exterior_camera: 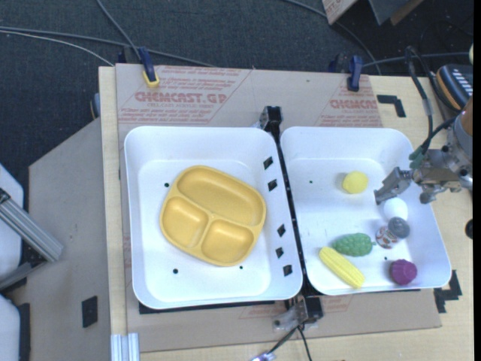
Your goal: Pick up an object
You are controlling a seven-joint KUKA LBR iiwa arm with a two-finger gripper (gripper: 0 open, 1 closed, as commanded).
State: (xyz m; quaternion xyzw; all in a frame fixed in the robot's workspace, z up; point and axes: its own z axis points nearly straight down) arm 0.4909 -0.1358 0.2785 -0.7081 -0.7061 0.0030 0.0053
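The right bin [331,145] holds several small items: a yellow ball [355,182], a white rounded piece [396,208], a small silver-and-brown item [388,235], a bumpy green item [353,244], a yellow corn cob [342,267] and a purple item [403,271]. My gripper [409,192] hangs over the right bin's right side, just above the white piece. Its two grey fingers [390,186] are spread apart with nothing between them, so it is open.
A yellow divided plate [214,215] lies in the left bin [143,156]. A black divider with clips [279,201] runs between the bins. Blue clamps [353,72] hold the cardboard at the far edge.
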